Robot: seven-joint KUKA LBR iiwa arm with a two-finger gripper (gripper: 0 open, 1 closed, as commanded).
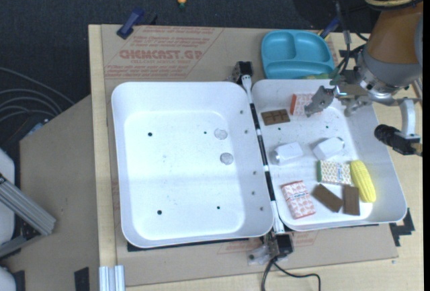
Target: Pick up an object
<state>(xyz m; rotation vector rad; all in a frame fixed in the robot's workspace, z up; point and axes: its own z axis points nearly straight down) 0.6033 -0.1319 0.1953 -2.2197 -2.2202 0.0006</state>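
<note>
The right bin (pixel 379 148) holds several small items. At its back lie a brown card (pixel 274 117) and a red-and-white packet (pixel 299 104). Two white blocks (pixel 289 152) (pixel 329 147) sit in the middle. Toward the front are a patterned box (pixel 334 172), a yellow corn cob (pixel 363 180), two brown bars (pixel 327 197) (pixel 351 199) and a red packet (pixel 297 199). My gripper (pixel 317 103) hangs low over the bin's back part, just right of the red-and-white packet, with nothing seen in it.
The left bin (pixel 134 148) holds two small grey discs (pixel 220 134) (pixel 226 158). A blue divided tray (pixel 299 54) stands behind the right bin. A blue clip (pixel 130 24) lies at the bench's far left corner. The arm (pixel 393 48) comes in from the upper right.
</note>
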